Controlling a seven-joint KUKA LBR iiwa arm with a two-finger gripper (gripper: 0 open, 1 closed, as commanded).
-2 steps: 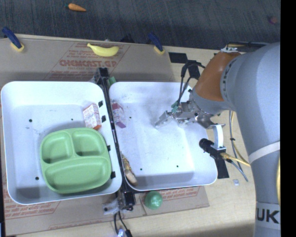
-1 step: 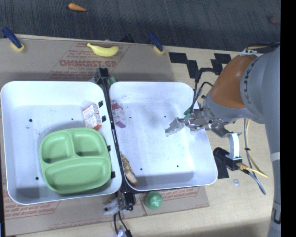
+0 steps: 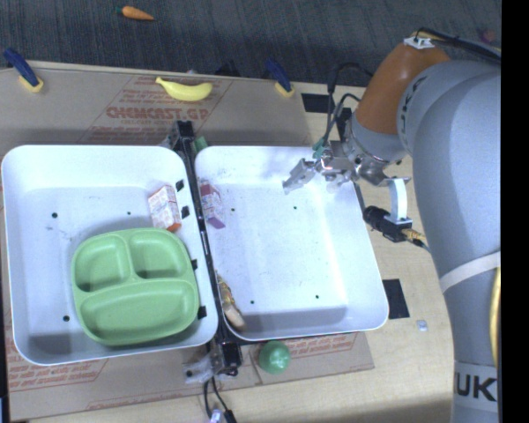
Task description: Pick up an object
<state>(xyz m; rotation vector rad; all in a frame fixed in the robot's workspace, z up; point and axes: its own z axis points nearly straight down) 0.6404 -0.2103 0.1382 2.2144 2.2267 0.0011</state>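
While the gripper (image 3: 297,180) hangs over the far part of the right bin (image 3: 335,311), nothing is visibly pinched in it. Can't tell from this angle whether the pincer is spread or pressed together; the tip is a small grey blur against the white floor.

Candidate objects in the right bin:
- red-and-white packet (image 3: 211,203), against the bin's left wall, in its far-left part. It lies on the side of the pincer away from the arm, apart from it, with bare bin floor between.
- brownish item (image 3: 228,310), in the bin's near-left corner, up against the wall. Well apart from the pincer, roughly diagonal across the bin from it.

Outside the right bin:
- left bin (image 3: 35,174) touches its left wall and holds a green divided tray (image 3: 137,285) and a small carton (image 3: 164,206).
- green ball (image 3: 274,356) sits on the cardboard just past its near edge.
- banana (image 3: 185,87) lies on the cardboard beyond its far-left corner.
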